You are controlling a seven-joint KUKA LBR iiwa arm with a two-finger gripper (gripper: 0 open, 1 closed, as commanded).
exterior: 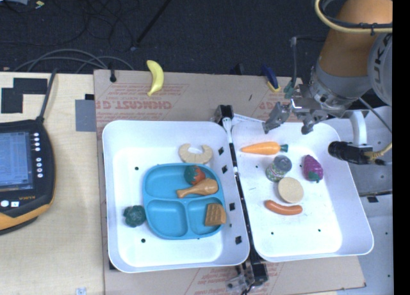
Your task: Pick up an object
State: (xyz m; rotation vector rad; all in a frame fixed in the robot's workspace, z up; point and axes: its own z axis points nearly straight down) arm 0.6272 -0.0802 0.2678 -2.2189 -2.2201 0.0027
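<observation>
Pincer (292, 121) open, holding nothing, above right bin (359, 223); carrot (262, 148) just below, can (278, 167) near

right bin (359, 236): front half bare | rear crowded: carrot (261, 148), can (278, 167), sausage (283, 208)

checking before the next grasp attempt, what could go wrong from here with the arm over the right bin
The end effector hangs open over the right white bin's back rim, so a straight descent may strike the rim. The orange plastic carrot lies nearest, but it is slim and tapered and could roll off the fingers. The grey-green round can and tan round disc touch, so one may get nudged.
</observation>
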